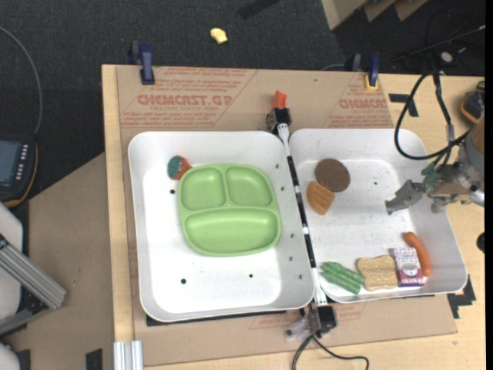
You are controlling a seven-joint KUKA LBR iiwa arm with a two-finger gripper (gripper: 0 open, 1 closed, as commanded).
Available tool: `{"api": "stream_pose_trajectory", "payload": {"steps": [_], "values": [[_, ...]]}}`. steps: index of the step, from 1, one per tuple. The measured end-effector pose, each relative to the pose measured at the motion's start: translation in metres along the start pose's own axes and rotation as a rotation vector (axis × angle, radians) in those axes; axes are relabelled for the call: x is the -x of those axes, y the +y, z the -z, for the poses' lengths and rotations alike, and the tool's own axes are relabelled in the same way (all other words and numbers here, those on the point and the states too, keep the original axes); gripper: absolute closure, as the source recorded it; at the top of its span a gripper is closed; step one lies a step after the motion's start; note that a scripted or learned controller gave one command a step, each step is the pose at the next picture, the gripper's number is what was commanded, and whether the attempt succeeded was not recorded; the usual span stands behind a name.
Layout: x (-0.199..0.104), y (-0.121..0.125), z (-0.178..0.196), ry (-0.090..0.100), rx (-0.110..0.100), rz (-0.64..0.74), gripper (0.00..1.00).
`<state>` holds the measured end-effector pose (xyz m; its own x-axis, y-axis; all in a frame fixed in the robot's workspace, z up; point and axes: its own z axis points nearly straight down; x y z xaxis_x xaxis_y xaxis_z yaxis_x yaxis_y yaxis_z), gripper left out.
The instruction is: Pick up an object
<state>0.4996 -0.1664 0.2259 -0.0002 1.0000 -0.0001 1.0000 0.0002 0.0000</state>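
A: Candidates for picking, in the right bin (362,222)?

B: Six, all loose on the white floor. One round dark-brown cookie (332,174) at the upper left, touching one orange-brown pastry piece (320,197) just below it. Along the near edge, one green pea pod (341,276), lying flat. Beside that, one tan toast slice (377,272), touching one pink packet (407,267). Just above the packet, one orange sausage (417,251), lying at a slant.

A: And the gripper (404,197)?

B: Over the right side of that bin, above bare white floor, between the cookie and the sausage and apart from both. Nothing visibly held. Open or closed: cannot tell from this angle.

A: The left bin (154,230)?

B: One green divided plate (229,209) with three compartments, sitting in the middle. One small red-and-teal toy (179,166) just beside its upper-left corner.

A: Beyond the bins?

B: Two blue clamps (144,62) on the board's far edge, well apart. One yellow scrap (219,35) on the dark floor.
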Motion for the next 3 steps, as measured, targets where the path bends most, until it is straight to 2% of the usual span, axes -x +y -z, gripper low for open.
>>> {"api": "stream_pose_trajectory", "payload": {"steps": [1,2,3], "values": [[0.056,0.052,-0.120,-0.002,0.001,-0.002,0.00],[0.054,0.125,-0.047,-0.005,0.012,0.004,0.00],[-0.020,0.140,-0.145,0.003,-0.002,0.006,0.00]]}}
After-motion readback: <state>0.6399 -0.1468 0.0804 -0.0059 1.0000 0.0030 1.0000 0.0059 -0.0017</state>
